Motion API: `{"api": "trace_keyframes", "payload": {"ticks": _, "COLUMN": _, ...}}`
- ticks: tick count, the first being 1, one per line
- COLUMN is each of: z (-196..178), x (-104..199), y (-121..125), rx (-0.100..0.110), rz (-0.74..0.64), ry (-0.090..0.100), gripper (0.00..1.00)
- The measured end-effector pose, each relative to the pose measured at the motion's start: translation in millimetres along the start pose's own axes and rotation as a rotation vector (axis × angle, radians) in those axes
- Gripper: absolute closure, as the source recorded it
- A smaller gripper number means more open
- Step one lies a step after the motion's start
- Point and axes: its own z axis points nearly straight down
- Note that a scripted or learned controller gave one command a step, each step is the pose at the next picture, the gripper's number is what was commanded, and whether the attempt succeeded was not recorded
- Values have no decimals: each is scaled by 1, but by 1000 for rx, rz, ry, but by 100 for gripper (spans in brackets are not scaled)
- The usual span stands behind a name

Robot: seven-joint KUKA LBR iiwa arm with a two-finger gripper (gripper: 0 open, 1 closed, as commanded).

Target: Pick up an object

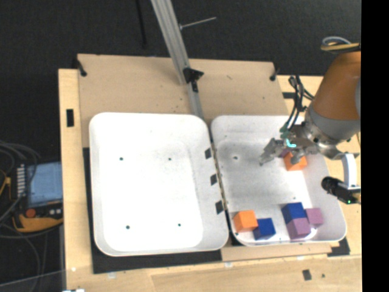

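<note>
My gripper [281, 155] hangs over the back right part of the right bin [255, 181], and its fingers look spread, so it is open. A small orange block [296, 162] lies just under its right side, partly hidden by it; I cannot tell whether they touch. Along the bin's front edge sit an orange cube [245, 220], a blue cube [265, 228], a second blue cube [293, 211], a purple cube [298, 227] and a pale purple cube [315, 216].
The left bin [152, 181] sits beside the right one, with small clips along the shared rim. A slanted metal rail [176, 47] runs down from the top towards the bins. A handheld controller with cables [39, 190] lies off the bench at left.
</note>
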Motion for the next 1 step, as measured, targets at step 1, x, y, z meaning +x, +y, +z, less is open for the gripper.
{"api": "trace_keyframes", "payload": {"ticks": 1, "z": -2, "x": 0, "y": 1, "rx": -5, "rz": 1, "ry": -1, "gripper": 0}}
